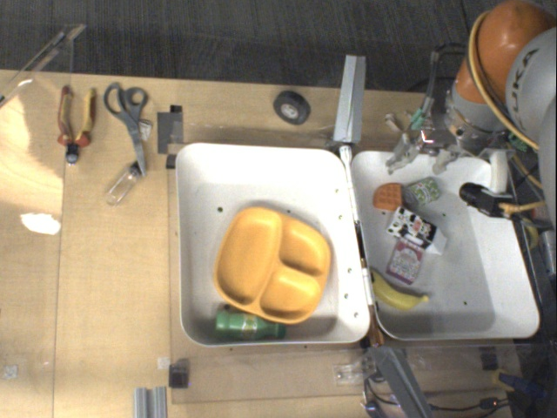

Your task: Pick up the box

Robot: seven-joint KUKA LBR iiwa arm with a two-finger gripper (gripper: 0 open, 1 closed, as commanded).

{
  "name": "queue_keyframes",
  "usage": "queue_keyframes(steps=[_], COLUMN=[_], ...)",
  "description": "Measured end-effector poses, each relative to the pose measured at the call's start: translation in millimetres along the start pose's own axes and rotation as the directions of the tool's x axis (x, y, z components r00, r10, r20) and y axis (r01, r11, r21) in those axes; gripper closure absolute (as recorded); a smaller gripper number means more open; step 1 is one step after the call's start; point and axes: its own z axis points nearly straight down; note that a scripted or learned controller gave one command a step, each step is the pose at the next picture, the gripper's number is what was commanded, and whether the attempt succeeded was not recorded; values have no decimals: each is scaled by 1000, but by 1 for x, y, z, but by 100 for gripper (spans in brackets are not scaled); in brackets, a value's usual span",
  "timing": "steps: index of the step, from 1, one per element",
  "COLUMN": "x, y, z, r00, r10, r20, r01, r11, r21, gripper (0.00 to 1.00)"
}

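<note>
The claw (419, 153) is hovering open and empty over the right bin's (513, 320) far edge, needing to descend toward the box (411, 225) nearby.

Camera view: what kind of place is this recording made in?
Likely a robotics lab workbench: two white bins set into a wooden bench, scissors and pliers lying beside them, and a tape roll.

Even, moderately bright overhead light. Strong glare washes the pale wooden tabletop (35, 146) at far left. Soft shadows beneath the yellow divided plastic tray (272, 263). Slight softness overall; edges mildly bowed.
</note>
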Motion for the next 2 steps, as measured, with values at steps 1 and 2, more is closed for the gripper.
queue_keyframes(steps=[1,2], x=[12,-3], y=[-68,-114], z=[36,61], r00=[906,868], r10=[-422,-497], r20=[2,14], r01=[422,497], r11=[906,867], r21=[-3,-18], gripper=[0,0])
